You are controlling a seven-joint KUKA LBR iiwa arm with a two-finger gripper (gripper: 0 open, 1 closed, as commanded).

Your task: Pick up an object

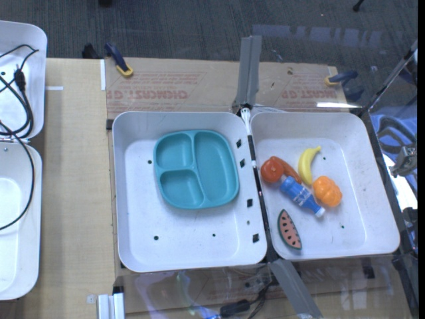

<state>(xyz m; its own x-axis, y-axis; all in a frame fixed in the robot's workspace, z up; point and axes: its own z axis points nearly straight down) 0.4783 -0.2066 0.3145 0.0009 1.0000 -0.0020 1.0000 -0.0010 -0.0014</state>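
The right bin holds several toy items close together near its left half. A yellow banana lies upright beside an orange-red carrot-like piece. Slanting between them is a blue bottle with a white cap, its cap end touching a round orange fruit. A watermelon slice lies apart, near the bin's front left corner. In the left bin sits a teal three-compartment plate with nothing in it.
A grey divider post rises behind the seam between the bins. Blue-and-yellow clamps hold cardboard at the back. White trays with black cables stand at the far left. Metal frame parts edge the right side.
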